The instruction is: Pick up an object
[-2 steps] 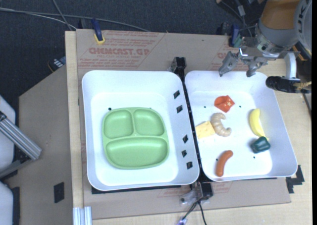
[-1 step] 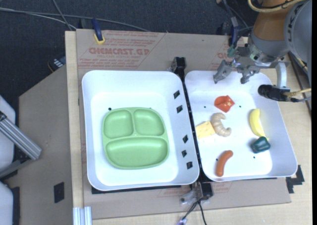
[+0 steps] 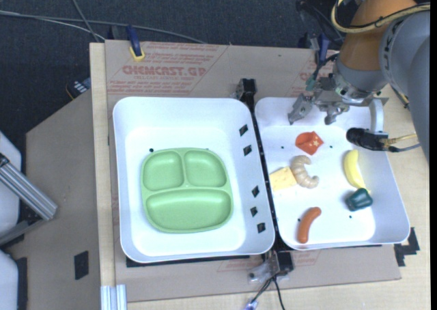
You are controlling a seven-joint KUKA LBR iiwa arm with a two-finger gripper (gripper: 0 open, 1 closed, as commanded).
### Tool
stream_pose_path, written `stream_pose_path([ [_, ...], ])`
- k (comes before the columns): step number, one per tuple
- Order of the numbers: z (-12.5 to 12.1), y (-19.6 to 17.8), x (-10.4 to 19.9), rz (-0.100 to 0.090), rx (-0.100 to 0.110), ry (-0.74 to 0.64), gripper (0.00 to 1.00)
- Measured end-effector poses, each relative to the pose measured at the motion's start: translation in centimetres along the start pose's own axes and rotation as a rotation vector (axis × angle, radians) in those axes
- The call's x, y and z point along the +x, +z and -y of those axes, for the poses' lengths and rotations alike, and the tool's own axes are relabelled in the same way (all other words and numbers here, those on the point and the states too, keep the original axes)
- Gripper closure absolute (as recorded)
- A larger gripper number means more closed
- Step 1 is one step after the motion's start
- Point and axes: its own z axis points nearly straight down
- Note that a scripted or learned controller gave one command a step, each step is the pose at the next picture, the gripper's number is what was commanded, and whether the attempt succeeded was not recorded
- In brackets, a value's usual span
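Observation:
The right bin (image 3: 386, 223) holds a red pepper-like piece (image 3: 309, 142), a pale shrimp (image 3: 304, 171) beside a yellow cheese wedge (image 3: 281, 179), a yellow banana (image 3: 352, 168), a small teal object (image 3: 358, 199) and a reddish sausage (image 3: 308, 224). My gripper (image 3: 313, 113) hangs over the bin's far edge, just above and behind the red piece. Its fingers (image 3: 298, 111) are spread apart with nothing between them.
The left bin (image 3: 130, 138) holds a green divided tray (image 3: 186, 188). Black clips (image 3: 246, 88) sit along the seam between the bins. Cardboard (image 3: 164, 63) lies under both bins, and cables (image 3: 372, 139) run at the right by the arm.

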Motion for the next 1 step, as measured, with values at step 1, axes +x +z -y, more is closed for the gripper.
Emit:
stream_pose_path([
  [1, -0.18, -1.49, 0.02, 0.000, -0.007, 0.000, 1.00],
])
